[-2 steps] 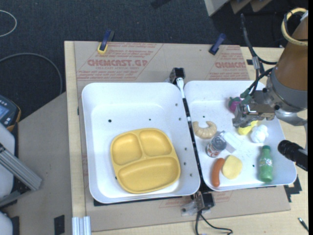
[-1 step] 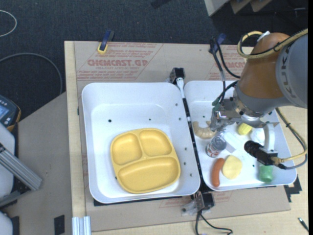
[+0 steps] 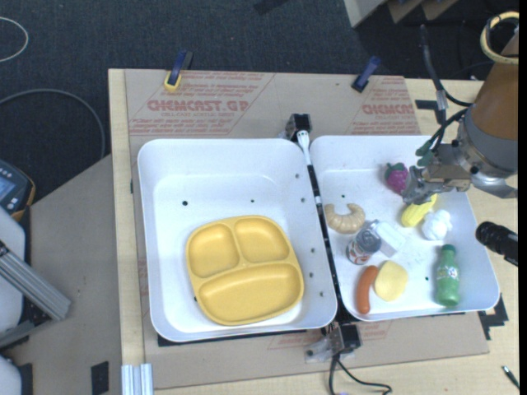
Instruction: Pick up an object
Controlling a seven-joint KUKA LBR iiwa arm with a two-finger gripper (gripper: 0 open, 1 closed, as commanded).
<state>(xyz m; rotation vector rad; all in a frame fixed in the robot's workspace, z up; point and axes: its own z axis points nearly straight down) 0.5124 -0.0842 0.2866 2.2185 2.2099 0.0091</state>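
Low, arm (image 3: 492, 113) angles over right bin (image 3: 486, 245).

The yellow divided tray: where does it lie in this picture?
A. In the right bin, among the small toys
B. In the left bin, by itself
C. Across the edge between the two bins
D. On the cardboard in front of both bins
B. The yellow divided tray lies flat on the floor of the left bin, while the croissant and the green bottle lie in the right bin.
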